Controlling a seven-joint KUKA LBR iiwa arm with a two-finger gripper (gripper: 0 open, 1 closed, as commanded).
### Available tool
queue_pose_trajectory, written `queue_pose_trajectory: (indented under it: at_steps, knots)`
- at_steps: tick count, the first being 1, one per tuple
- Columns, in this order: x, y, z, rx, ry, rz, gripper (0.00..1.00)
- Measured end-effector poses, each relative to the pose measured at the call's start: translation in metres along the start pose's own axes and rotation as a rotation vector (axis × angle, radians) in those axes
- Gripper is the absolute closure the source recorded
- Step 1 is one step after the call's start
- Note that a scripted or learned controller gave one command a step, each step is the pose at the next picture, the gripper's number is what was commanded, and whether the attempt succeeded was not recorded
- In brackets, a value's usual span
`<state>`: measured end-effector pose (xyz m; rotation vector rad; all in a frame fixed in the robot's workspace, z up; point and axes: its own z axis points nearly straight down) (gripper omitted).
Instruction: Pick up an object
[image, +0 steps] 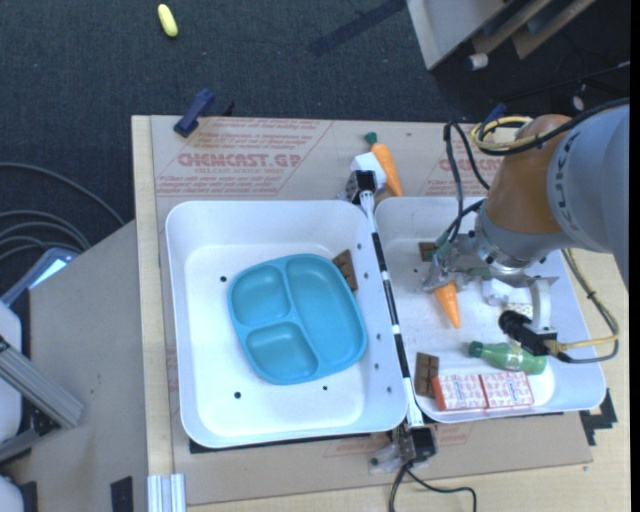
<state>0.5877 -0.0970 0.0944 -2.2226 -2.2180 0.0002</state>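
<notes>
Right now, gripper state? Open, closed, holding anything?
Gripper: down in the right bin at the top end of the orange carrot; open or closed cannot be told, and no grasp is confirmed.

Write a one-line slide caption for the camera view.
KUKA arm's hand poised over a toy carrot in the right bin; a blue divided plate sits in the left bin.

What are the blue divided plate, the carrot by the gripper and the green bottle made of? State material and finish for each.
Blue divided plate: likely moulded plastic, smooth with a soft sheen and uniform colour.
Carrot: probably toy plastic or rubber, matte, evenly orange.
Green bottle: seemingly translucent plastic, glossy, with highlights along its side.
</notes>
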Motion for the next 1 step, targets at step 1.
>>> queue_pose_trajectory:
  at_steps: [1]
  knots:
    - [0.0777,-0.0148,-0.0906,-0.002,0.0,-0.003,1.0]
